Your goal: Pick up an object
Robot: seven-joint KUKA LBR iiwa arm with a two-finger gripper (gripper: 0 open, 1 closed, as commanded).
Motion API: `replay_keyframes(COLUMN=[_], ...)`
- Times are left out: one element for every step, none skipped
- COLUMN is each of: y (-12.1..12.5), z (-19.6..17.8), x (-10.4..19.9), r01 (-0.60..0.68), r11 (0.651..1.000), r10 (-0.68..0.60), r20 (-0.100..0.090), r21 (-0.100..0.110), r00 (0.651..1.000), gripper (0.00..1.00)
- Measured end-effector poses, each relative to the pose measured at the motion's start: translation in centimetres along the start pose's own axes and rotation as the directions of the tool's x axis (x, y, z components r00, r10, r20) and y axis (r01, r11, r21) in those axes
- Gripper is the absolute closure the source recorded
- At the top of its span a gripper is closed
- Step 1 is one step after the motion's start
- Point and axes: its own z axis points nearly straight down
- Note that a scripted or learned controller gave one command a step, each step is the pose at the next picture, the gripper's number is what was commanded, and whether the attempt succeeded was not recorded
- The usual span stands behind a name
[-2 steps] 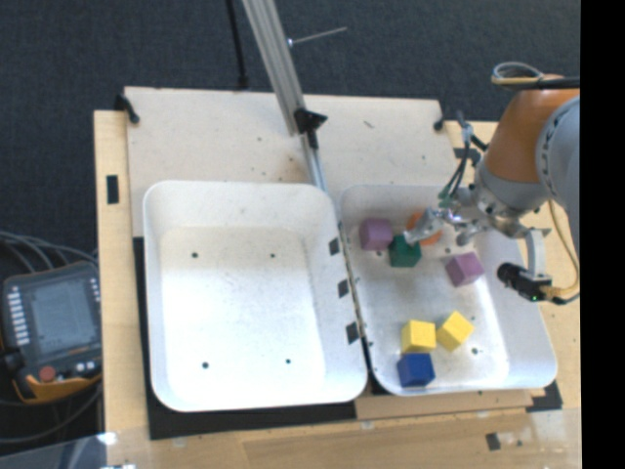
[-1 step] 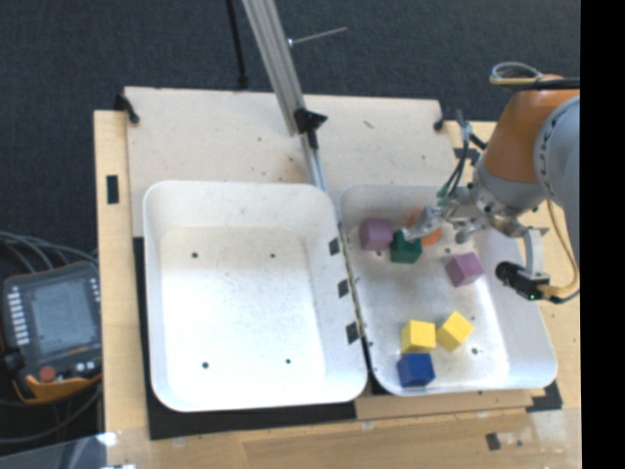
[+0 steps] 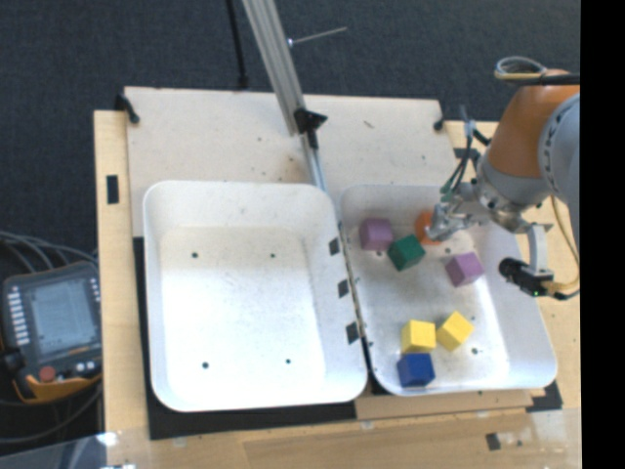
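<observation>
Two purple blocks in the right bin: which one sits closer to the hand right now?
The purple block at right, just below the hand. The other purple block lies farther left, beyond the green block, near the bin's left wall.

Even, soft light; slightly blurry.

Grey arm (image 3: 532, 154) reached in from right, orange band above wrist. Gripper (image 3: 441, 225) hung low over right bin's far edge, pointing down. Finger spacing too small to judge.
</observation>
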Motion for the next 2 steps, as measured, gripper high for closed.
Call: replay_keyframes(y=[0.2, 1.2], z=[-5.0, -9.8], x=[0.7, 0.4], r01=[0.005, 0.006], r11=[1.000, 1.000], r10=[-0.005, -0.006], r20=[-0.004, -0.003], r21=[0.021, 0.020], r00=[1.000, 1.000], gripper=[1.00, 1.00])
